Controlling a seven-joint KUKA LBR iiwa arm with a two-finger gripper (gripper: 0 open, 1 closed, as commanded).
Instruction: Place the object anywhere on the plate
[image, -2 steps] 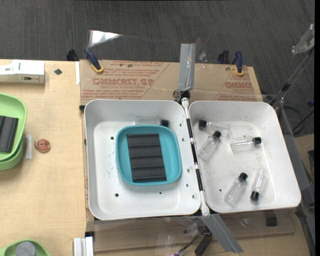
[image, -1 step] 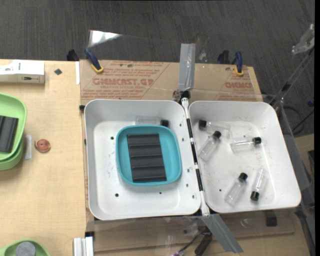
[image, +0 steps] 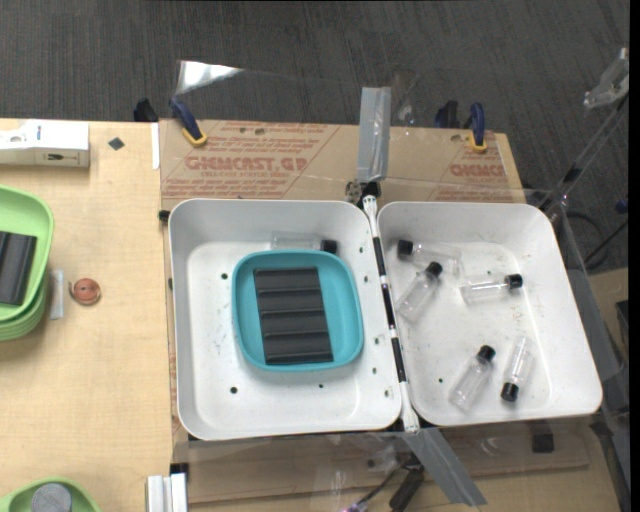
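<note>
Sitting in the middle of the left white bin (image: 200, 330), the teal square plate (image: 345, 300) carries a black ribbed insert (image: 292, 315) with four ridges running across it. Just behind the plate's far edge, inside the same bin, lies a clear vial (image: 298, 243) on its side, its black cap pointing away from the plate's left side; whether it touches the rim of the plate is hard to tell.

To the right of the plate, across the seam where the two bins meet, the right white bin (image: 560, 330) holds five more clear vials with black caps, all apart from the plate. Nearest the plate is a tilted vial (image: 418, 292), with another (image: 425, 250) lying beyond it toward the far wall. A third vial (image: 490, 288) lies farther from the plate, cap outward. Two more, one (image: 470, 375) and another (image: 515, 368), rest toward the near right corner, well apart from the plate.

How the gripper stands I cannot tell.

Behind the plate, past the bins, a cardboard sheet (image: 260, 160) is pinned by blue and yellow clamps (image: 186, 122). Well to the left of the plate, on the wooden table (image: 100, 400), sit a green tray (image: 30, 265) and a small round brown piece (image: 85, 291).
</note>
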